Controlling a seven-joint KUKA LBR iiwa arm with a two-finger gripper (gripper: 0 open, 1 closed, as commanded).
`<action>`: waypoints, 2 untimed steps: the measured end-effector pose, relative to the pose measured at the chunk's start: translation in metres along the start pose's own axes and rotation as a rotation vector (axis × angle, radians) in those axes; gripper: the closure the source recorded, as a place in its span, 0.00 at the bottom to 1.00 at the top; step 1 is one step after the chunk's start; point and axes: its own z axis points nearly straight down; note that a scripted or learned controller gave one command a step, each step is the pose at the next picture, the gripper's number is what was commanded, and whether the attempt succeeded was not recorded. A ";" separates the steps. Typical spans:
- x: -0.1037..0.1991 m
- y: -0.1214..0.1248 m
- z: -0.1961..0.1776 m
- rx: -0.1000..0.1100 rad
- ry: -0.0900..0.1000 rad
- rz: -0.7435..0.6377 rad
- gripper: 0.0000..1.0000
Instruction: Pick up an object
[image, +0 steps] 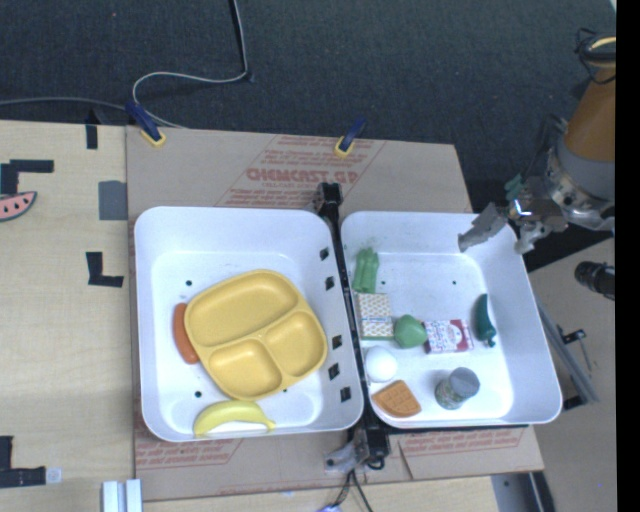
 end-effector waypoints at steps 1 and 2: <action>-0.013 -0.019 0.116 0.002 0.001 0.001 0.00; -0.026 -0.028 0.188 -0.004 0.000 0.000 0.00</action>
